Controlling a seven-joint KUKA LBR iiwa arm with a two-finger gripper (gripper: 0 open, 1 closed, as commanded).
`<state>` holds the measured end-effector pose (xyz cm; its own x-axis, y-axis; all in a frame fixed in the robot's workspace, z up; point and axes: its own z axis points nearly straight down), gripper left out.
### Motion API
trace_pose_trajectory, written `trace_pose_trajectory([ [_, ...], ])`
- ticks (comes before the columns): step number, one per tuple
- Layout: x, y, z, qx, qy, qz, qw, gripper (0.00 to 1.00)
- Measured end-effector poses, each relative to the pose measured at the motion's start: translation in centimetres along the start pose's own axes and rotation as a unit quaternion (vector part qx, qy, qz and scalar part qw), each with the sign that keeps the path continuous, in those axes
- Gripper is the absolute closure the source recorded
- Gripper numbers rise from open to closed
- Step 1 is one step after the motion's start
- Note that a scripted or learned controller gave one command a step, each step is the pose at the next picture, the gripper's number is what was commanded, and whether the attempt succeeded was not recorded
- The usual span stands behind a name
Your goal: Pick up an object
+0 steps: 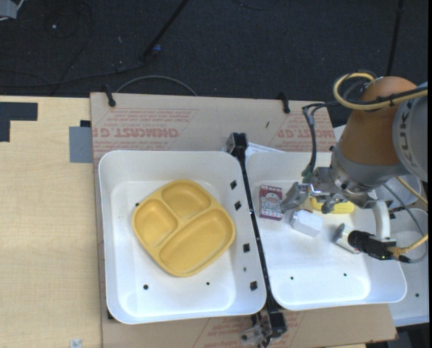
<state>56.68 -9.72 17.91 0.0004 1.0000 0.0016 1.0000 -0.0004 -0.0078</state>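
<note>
Overhead slanted view of the bench (35, 230), on which two shallow white bins sit side by side on a sheet of printed cardboard (172, 125). The left bin (129, 296) contains a yellow divided plate (183, 227) with three compartments, lying flat near the bin's centre and turned at an angle to the walls. The arm (379, 129) enters from the right, its orange band above the wrist, and reaches down over the upper middle of the right bin (332, 288). The jaws hang low at the end of the wrist, just right of a small red box (271, 201), which lies flat near the bin's left wall. A white block (306, 223) lies tilted on the bin floor directly in front of the jaws, very close to them; contact cannot be confirmed. A yellow object (335, 206) lies under the wrist, partly hidden, so its shape cannot be made out. From this angle the wrist hardware covers the jaws, and whether they are spread or pressed together cannot be told; nothing is seen held between them. All three loose items rest on the floor of the right bin, clustered in its upper half, and a dark strip (248, 223) runs between the two bins
</note>
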Motion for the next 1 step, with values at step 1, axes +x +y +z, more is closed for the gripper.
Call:
trace_pose_trajectory([
  [1, -0.92, -0.31, 5.73, 0.0, 0.0, 0.0, 1.0, 0.0],
])
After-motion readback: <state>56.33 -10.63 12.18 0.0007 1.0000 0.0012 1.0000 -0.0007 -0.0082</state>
